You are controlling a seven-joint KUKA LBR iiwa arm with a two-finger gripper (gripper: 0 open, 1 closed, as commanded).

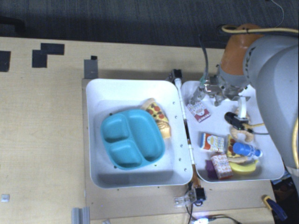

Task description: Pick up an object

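The gripper (208,96) hangs over the far end of the right bin (275,171). Whether it is open or closed cannot be told from this angle, and nothing is seen in its hold. The grey arm (275,78) with its orange band (236,50) comes in from the right.

Closest to the gripper is a red-and-white packet (198,111), lying just beside it toward the bin's left wall. Its print is too small to read. Nearer the camera lies a small white carton (213,143) with orange and blue panels, its label also unreadable. Beside that carton is a blue bottle (245,150). A yellow banana (243,168) and a brown-and-purple block (219,166) lie at the near end of the bin.

The left bin (93,125) holds a teal divided plate (133,139). A toy pizza slice (158,115) touches the plate's far right edge.

Both bins rest on a pale wood-grain bench (42,148), which carries black square markers (46,54) at its far left. Beyond the bench lies dark carpet (117,8). Cables and a small clip (196,197) sit at the near edge between the bins.
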